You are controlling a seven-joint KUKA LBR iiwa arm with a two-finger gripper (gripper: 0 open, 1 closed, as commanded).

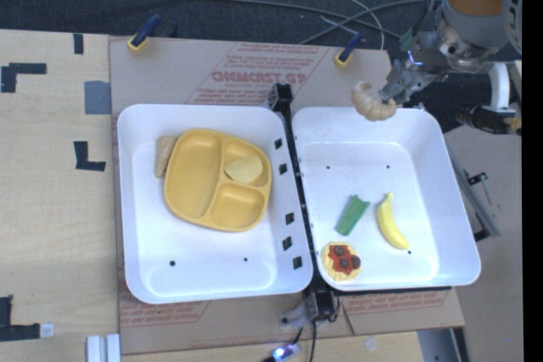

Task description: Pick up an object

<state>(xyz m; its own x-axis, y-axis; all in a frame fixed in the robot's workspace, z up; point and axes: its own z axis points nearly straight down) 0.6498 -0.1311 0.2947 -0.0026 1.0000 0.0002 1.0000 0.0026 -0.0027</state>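
The gripper (392, 94) is clamped on a pale curled croissant (371, 103), hanging over the right bin (454, 182) at its twelve o'clock rim. It looks light, stiff and smooth like toy plastic; the thick middle seems safer than a tapered end.

You see two shallow white plastic bins, the left bin (140, 258) and the right bin (450, 208). In the left one sits a yellow divided tray (204, 199) with a pale yellow chip-like piece (244, 169) in it and a tan bready slab (163, 155) at its edge. The right one shows you a green toy bean pod (351, 214), a yellow toy banana (391, 221) and a yellow-orange round toy pizza (341, 260) dotted red and dark. A beige curled toy croissant (372, 103) hangs above the brown cardboard sheet (246, 72) printed in red lettering.
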